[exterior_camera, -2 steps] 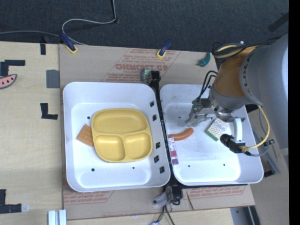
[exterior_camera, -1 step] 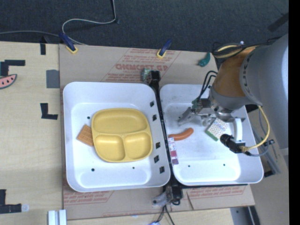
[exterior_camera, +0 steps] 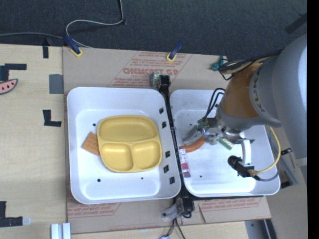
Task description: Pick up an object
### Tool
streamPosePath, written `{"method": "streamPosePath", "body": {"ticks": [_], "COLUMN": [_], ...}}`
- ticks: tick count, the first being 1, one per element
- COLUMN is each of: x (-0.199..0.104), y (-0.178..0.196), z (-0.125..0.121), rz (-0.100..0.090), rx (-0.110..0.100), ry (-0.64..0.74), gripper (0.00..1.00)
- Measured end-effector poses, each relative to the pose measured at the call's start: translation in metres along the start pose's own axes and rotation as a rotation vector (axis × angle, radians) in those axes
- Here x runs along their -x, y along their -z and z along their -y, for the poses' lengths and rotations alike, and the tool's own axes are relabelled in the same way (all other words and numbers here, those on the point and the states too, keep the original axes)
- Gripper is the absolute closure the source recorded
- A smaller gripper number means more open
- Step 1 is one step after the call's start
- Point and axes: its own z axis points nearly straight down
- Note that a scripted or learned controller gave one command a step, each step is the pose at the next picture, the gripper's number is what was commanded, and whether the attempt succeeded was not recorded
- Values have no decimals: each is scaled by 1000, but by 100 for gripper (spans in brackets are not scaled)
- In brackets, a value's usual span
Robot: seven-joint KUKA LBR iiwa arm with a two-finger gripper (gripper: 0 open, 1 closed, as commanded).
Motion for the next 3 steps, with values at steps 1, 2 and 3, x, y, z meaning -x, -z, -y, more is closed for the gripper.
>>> {"method": "streamPosePath", "body": {"ticks": [1,2,3], "x": [1,-63,-78], "y": [10,99,168], "z": [0,44,69], "rz": [2,-3,-2], "rx": [1,-4,-4], "ry": [-1,3,2], "gripper": [100,100,100]}}
